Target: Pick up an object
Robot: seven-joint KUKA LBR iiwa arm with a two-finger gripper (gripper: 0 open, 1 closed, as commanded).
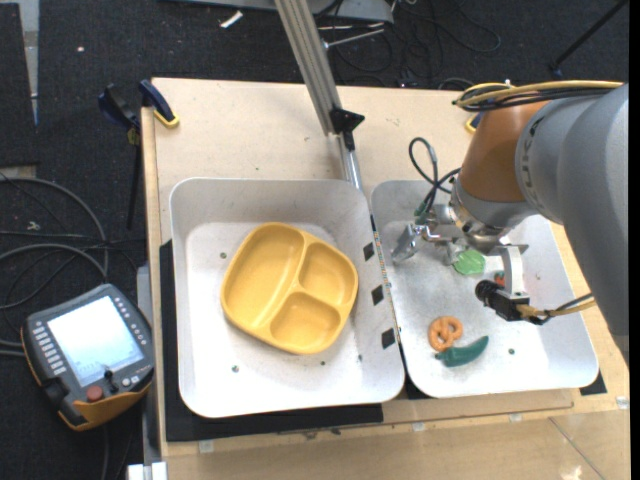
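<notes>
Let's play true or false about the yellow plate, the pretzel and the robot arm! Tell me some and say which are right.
1. The yellow plate sits in the left bin. True.
2. The yellow plate has three sections. True.
3. The orange pretzel lies on the yellow plate. False: it lies in the right bin, beside the dark green pepper-shaped toy.
4. The arm reaches over the left bin. False: it is above the right bin, with its gripper by a light green object.
5. The pretzel and the dark green toy are close together. True.
</notes>
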